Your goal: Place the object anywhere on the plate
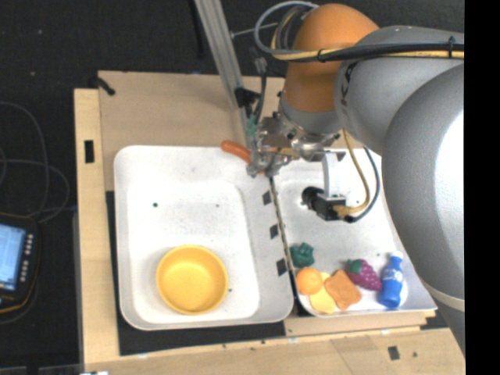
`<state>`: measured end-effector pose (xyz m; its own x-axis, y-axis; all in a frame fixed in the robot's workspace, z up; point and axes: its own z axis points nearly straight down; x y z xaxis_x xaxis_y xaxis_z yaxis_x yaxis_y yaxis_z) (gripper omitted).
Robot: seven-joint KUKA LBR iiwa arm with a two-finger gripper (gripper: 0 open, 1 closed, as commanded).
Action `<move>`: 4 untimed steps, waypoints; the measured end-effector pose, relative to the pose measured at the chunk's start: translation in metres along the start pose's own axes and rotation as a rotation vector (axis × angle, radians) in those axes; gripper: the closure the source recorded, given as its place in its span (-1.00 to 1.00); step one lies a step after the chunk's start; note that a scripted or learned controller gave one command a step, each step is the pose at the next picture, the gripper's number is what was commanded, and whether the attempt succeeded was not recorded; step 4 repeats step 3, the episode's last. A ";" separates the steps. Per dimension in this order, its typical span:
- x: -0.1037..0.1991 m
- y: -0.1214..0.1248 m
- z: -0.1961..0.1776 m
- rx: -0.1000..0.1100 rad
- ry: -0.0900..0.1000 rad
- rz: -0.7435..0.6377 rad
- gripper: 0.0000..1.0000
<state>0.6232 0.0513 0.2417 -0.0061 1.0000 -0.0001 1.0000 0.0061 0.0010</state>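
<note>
From my station I see the claw (254, 161) poised over the far edge of the left bin (137, 178), close to the divider between the two bins. An orange carrot-like object (233, 148) sticks out from the claw toward the left; it looks clamped between the fingers, though the wrist hides much of the grip, so I hold that loosely. The yellow plate (191, 278) sits at the near end of the same bin, well apart from the claw. In the right bin (367, 233), the near corner holds a green piece (301, 251), an orange fruit (308, 280), a purple grape bunch (361, 273) and a blue bottle (392, 280). I judge the pick done and the carry to the plate and the release still ahead.
</note>
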 end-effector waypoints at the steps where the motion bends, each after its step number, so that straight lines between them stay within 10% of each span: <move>1: 0.043 0.028 0.009 -0.001 0.000 0.001 1.00; 2: 0.090 0.057 0.004 -0.002 0.001 0.000 1.00; 3: 0.086 0.056 0.005 0.001 -0.003 0.002 -1.00; 4: 0.086 0.056 0.005 0.001 -0.003 0.002 -1.00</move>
